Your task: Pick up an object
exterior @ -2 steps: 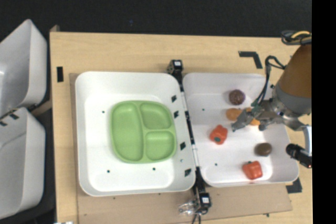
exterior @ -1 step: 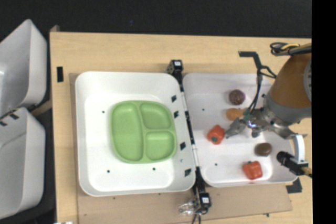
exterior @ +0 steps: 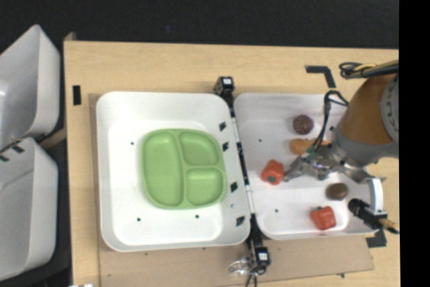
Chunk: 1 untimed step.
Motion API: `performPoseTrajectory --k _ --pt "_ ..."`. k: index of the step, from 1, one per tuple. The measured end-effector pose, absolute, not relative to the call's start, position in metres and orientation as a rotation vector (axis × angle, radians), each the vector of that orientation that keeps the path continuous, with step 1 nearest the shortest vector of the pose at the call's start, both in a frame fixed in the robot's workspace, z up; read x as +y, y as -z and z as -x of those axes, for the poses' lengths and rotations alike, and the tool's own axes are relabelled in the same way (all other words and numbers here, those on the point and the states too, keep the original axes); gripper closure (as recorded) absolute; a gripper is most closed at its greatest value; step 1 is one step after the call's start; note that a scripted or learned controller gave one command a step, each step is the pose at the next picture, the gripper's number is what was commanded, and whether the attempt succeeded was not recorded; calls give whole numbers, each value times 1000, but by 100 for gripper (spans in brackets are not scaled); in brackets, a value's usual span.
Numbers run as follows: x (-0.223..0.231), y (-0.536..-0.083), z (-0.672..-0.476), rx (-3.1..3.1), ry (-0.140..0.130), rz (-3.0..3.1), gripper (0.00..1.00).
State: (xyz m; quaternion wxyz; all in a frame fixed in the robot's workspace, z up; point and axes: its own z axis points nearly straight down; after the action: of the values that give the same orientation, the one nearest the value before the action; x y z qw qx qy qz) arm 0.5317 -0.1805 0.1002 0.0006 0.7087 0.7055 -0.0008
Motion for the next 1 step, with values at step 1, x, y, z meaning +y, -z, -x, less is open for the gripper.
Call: performPoseTrajectory --k 1 --pt "-181 -111 -532 2207 -2 -2231 100"
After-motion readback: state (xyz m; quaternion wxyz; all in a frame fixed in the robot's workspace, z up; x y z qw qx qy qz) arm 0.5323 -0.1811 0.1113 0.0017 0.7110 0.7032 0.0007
